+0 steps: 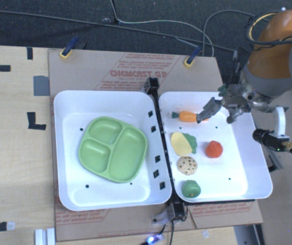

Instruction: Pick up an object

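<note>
On the bench's left side sits the left bin (64,137), and in it lies a green divided plate (113,148), flat, near the middle, nothing on it. The task is not there.

The right bin (248,172) carries everything I could take. Along its left edge, from the far corner toward the near one, I see a carrot (187,117), orange with a small green end, lying on its side; a yellow corn cob (181,143) with a green leaf beside it; a round speckled cookie (187,165); and a green round fruit (191,189) close to the near edge. A red tomato (214,149) sits alone near the bin's middle, well apart from the rest.

My gripper (218,111) hangs over the far part of the right bin. I judge my fingers (206,111) to be spread apart: one dark finger slants down to just beside the carrot's right end, the other stands off to the right. Nothing lies between them, so I hold nothing.

As I judge it, the pick is not yet done: no object is lifted. The carrot looks the likeliest target; closing on it and raising it are left.
</note>
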Robot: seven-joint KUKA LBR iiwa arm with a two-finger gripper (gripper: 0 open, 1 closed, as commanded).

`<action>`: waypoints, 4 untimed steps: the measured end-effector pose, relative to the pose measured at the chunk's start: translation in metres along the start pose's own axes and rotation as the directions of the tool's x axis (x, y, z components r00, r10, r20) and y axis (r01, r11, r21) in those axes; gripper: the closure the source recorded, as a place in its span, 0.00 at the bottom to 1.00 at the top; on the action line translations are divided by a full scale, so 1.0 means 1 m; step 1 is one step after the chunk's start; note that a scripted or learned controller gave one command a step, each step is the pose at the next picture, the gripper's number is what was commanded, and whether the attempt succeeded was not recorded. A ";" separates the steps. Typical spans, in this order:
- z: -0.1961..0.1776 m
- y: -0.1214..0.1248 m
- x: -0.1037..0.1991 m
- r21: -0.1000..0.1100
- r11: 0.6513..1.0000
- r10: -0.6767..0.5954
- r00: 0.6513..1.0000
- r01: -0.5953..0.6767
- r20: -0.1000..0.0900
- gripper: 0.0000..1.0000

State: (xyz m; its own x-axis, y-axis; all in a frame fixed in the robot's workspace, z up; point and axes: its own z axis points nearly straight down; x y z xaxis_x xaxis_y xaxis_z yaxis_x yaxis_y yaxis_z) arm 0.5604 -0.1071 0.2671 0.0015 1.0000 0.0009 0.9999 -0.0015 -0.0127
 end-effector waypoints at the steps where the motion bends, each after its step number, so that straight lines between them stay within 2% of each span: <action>1: -0.006 0.002 0.000 -0.011 1.000 -0.003 1.000 0.003 0.001 0.00; 4: 0.143 -0.003 -0.006 -0.007 1.000 -0.003 1.000 0.003 0.001 0.00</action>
State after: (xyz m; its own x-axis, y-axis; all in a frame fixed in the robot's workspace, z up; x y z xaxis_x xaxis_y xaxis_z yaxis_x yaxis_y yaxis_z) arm 0.5558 -0.1129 0.1245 -0.0013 1.0000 0.0001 1.0000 0.0013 -0.0054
